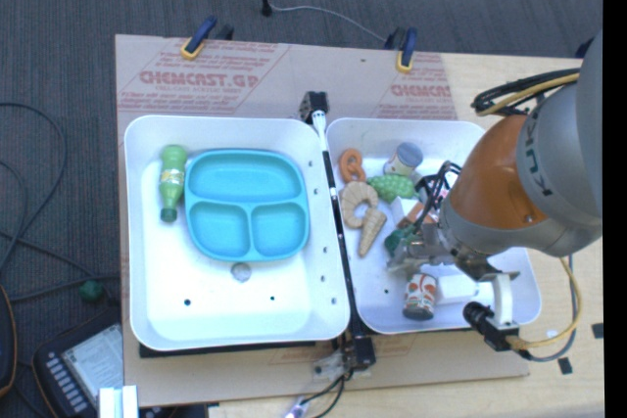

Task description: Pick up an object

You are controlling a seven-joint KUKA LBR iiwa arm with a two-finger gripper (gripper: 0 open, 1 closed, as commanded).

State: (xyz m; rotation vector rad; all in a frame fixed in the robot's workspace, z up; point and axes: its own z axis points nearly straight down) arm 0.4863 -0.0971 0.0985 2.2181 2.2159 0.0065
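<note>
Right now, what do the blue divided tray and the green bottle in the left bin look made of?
Blue divided tray: likely moulded plastic, uniform colour, smooth rounded compartment walls with a soft sheen. Green bottle: probably plastic too, a toy by its look, semi-glossy with a paler label band; too small to be sure.

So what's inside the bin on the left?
The left bin holds a blue divided tray, a green bottle beside it, and a small round piece. Anything under the tray is hidden.

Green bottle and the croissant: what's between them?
In the camera view, the blue divided tray lies between the green bottle and the croissant, then the adjoining bin walls.
</note>
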